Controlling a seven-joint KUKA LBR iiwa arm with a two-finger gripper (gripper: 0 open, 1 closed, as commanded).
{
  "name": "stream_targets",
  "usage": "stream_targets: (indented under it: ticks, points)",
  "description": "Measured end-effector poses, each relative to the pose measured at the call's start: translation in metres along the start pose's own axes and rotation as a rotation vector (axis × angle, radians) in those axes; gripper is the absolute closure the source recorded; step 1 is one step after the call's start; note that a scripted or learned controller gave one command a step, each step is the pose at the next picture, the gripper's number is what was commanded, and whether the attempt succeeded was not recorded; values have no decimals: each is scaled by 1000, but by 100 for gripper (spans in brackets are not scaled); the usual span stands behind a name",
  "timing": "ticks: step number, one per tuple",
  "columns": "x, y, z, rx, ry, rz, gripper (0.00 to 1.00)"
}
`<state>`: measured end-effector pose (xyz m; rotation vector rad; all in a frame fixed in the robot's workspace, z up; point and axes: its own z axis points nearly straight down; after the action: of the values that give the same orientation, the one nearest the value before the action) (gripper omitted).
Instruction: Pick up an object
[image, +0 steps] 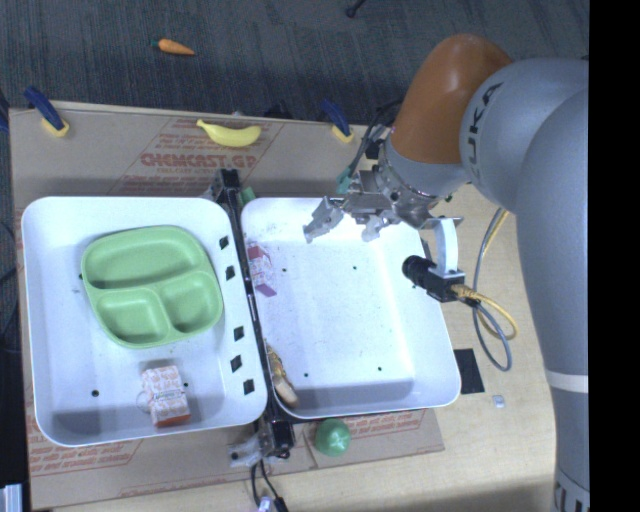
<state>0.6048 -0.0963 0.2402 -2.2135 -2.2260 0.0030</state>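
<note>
My gripper (341, 229) hangs over the far edge of the right bin (400, 345), open, with nothing between its fingers. A red and white wrapper (259, 268) lies against that bin's left wall, to the gripper's lower left. A small brownish thing (281, 385) sits in the bin's near left corner. The left bin (45, 300) holds a green divided plate (150, 285) and, in front of it, a small red and white packet (164, 394).
A yellow banana (230, 131) lies on the cardboard behind the bins. A green ball (332, 437) rests on the cardboard in front of the right bin. An orange carrot (176, 46) lies on the dark floor beyond. Blue clamps (47, 110) hold the cardboard's far edge.
</note>
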Motion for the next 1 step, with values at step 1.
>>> stream_targets:
  ticks: [1]
  points:
    - [-73, -29, 96, 3, -2, 1, 0]
